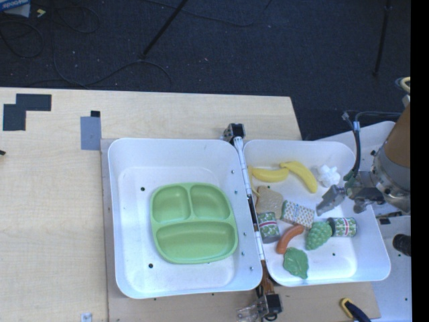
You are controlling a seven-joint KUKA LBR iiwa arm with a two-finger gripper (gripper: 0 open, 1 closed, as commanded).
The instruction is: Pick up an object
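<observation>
Plywood bench top (53,200), pale and bare, with dark speckled carpet (201,39) behind it, lies far left of the gripper (333,200). Nearer, the left white plastic bin (120,180) holds a green three-compartment plate (193,221). In the right white bin (365,263), the gripper's fingers stand spread, pinching nothing, just above a green-banded can (342,227) and a bumpy green toy (319,235).

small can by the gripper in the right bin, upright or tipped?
Tipped. The can lies on its side on the floor of the right bin, its printed side facing up, beside the green bumpy toy.
</observation>
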